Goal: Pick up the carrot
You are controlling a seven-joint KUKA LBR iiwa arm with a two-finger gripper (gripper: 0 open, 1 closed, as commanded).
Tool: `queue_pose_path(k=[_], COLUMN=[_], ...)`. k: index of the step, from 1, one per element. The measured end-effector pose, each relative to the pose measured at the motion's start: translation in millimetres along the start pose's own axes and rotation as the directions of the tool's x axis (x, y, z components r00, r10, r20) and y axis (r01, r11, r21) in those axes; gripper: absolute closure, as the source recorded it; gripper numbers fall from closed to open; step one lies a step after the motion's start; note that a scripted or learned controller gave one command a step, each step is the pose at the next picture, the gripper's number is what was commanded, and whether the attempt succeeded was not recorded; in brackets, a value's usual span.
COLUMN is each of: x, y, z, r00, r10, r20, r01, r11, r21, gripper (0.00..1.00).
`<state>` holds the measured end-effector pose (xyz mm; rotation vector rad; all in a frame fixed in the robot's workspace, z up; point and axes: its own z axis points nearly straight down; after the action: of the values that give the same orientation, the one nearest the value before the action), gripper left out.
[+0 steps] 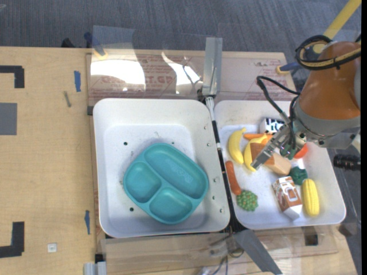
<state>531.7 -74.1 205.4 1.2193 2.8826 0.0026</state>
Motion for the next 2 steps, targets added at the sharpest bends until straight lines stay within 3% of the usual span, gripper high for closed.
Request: queue_pose_path(k=[2], x=[-2.1], y=[3.1], z=[-20.6], r00=[1.000], r10=[-0.004], r20=[0.010], r01=[0.004], r11=[1.000], r21=[-0.006], gripper=[1.00])
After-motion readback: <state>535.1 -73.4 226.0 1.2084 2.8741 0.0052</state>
